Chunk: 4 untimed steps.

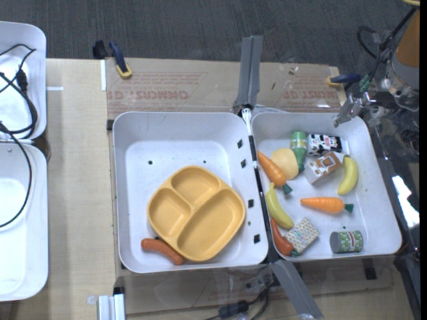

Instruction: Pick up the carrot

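Observation:
An orange carrot [325, 205] with a green stub lies flat in the right bin [381, 179], near its middle. A second carrot [271, 169] lies slanted by the bin's left wall, touching a yellow fruit [285, 163]. A third orange-red piece [281, 240] lies at the front left, partly under a cracker box [303, 235]. My gripper [348, 109] hangs over the bin's far right corner, well apart from every carrot. The arm's orange band [408, 45] is at the upper right.
The right bin also holds two bananas [347, 175] [278, 209], a green bottle [298, 145], a black-and-white carton [325, 142], a brown carton [324, 167] and a green can [346, 241]. The left bin [133, 152] holds a yellow divided plate [195, 212] and a sausage [162, 249].

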Each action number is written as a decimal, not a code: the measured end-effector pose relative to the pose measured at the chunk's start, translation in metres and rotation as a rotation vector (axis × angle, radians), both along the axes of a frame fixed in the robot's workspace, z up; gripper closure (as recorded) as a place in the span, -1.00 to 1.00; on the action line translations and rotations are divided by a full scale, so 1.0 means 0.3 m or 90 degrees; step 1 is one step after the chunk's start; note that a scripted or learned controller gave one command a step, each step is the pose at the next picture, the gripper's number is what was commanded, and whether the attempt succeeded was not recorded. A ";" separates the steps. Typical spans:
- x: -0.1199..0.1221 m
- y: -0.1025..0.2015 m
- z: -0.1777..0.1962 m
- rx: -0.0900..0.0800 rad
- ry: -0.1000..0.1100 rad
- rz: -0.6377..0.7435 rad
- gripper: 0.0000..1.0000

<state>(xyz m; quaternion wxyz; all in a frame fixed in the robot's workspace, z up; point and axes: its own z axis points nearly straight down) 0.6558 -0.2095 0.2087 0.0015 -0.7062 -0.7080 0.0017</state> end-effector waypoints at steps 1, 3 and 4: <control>-0.205 0.040 -0.211 0.001 -0.001 0.149 -1.00; -0.572 0.287 -0.382 -0.001 -0.007 0.293 -1.00; -0.567 0.289 -0.357 0.000 -0.008 0.292 1.00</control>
